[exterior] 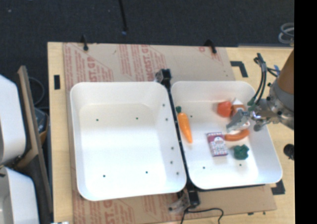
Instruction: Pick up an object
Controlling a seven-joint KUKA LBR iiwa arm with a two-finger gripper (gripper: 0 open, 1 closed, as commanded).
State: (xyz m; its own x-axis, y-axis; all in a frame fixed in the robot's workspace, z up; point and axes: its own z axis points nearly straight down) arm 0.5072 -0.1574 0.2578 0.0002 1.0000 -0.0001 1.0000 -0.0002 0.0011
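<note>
The arm is reaching in from the right and hanging its gripper [242, 120] low over the right bin [262, 168], right among the cluster of small things gathered toward that bin's far right side. Just beneath the metal is lying a curved orange piece [237, 136], looking like a sausage or a pepper, and I'm judging that to be what the program is going for, since the tool is sitting almost on top of it. From where I'm standing, how the gripper is set is not something I can tell; it is blurring into the clutter below.

A red-orange lump [224, 108] is sitting just behind the gripper, near the bin's back wall. A small pink card box [217, 144] is lying flat just left of the curved piece, and a dark green toy [241, 152] is resting just in front of it. A carrot [184, 126] is lying well apart, along the divider.

The left bin [79, 119] is waiting as the likely drop spot. With everything packed so closely, I'm guessing a neighbour could get nudged.
</note>
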